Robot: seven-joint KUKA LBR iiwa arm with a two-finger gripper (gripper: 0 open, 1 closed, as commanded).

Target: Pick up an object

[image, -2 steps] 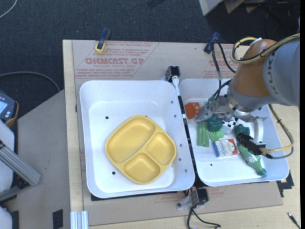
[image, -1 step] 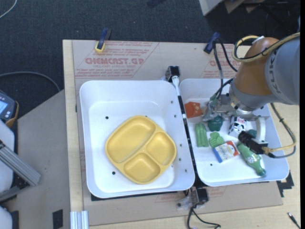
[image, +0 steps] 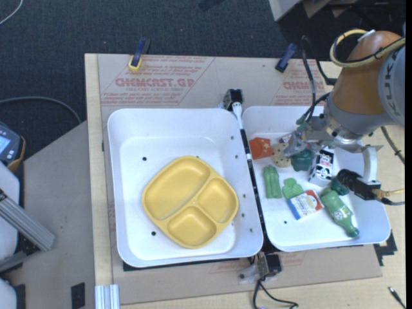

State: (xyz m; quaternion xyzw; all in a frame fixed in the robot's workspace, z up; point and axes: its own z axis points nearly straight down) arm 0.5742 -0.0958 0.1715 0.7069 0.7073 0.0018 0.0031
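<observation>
Clutter lies in the right bin point(image: 290, 234), and the hand point(image: 301, 144) hangs low over its upper middle, at the end of the grey arm point(image: 364, 89) that reaches in from the view's right. Directly under the hand, at its lower edge, sits a teal object point(image: 301, 162), the thing nearest to it and possibly touching it; the wrist hides the meeting point, so I cannot tell whether the hand is released or clenched, nor whether it grasps anything.

Everything else crowds round the teal object. Just to its left in the view is a tan perforated piece point(image: 279, 153), and beyond that an orange object point(image: 261, 148). Just to its right stands a white and black card point(image: 324, 164). Below it and to the left lie a long green piece point(image: 272, 183) and a smaller green piece point(image: 293, 187). Straight below it is a white, blue and red packet point(image: 305, 205), and further down to the right a green bottle point(image: 341, 213) lies on its side.

Well to the left of the teal object, the left bin point(image: 129, 134) holds a yellow divided tray point(image: 190, 201). Both bins rest on the bench point(image: 193, 76).
</observation>
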